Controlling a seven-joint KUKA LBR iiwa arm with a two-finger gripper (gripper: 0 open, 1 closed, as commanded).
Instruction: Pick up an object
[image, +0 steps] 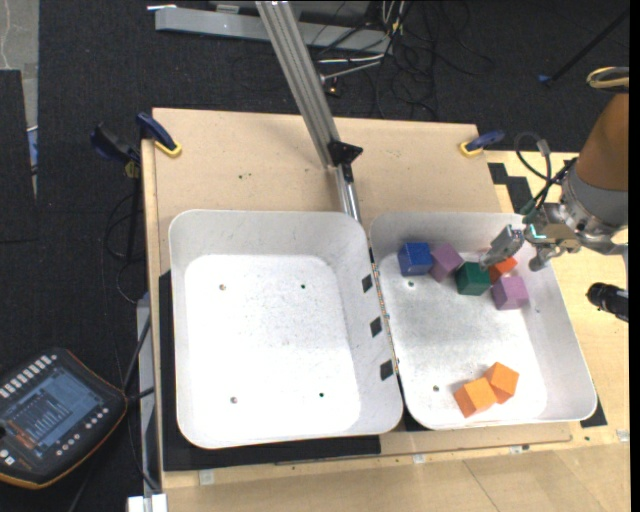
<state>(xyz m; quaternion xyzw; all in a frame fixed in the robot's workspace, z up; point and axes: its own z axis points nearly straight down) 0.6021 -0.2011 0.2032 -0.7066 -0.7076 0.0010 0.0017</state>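
I judge the approach step in hand: my gripper (520, 247) hangs spread open over the small orange block (503, 267) beside the green block (473, 279), needing descent and closure.

My arm (605, 170) runs off the right edge, my gripper (522, 245) covers most of a small orange block (504, 267), finger gap too small to judge, and the pendant (50, 415) is clipped at left.
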